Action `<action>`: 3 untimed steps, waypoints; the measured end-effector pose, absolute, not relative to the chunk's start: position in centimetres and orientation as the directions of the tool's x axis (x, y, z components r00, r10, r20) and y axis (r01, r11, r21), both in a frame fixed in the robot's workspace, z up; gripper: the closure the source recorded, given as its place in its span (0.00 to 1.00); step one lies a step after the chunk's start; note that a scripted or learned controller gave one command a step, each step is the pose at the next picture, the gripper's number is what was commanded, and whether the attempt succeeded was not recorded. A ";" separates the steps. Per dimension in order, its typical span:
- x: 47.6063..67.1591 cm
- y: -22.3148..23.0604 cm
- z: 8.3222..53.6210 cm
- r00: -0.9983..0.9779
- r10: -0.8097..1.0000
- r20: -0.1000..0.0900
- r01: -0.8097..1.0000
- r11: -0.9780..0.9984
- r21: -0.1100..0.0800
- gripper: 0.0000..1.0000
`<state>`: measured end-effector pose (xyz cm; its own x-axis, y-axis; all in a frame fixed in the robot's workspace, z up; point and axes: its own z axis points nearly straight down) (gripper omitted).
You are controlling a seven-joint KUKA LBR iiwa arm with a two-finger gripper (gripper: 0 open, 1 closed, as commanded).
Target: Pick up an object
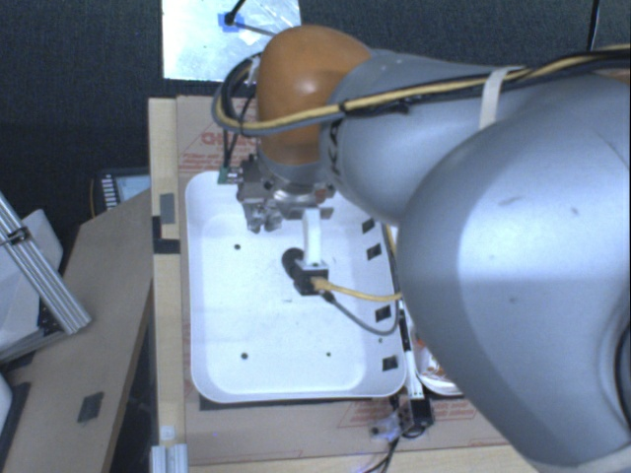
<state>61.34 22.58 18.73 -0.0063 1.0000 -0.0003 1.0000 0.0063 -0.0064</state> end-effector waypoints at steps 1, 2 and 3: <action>67.1 23.5 23.8 -0.006 1.000 0.003 1.000 0.006 0.009 1.00; 66.4 7.4 23.9 0.014 1.000 -0.007 1.000 -0.014 0.002 1.00; 66.7 15.3 16.5 -0.009 1.000 0.002 1.000 0.009 -0.004 1.00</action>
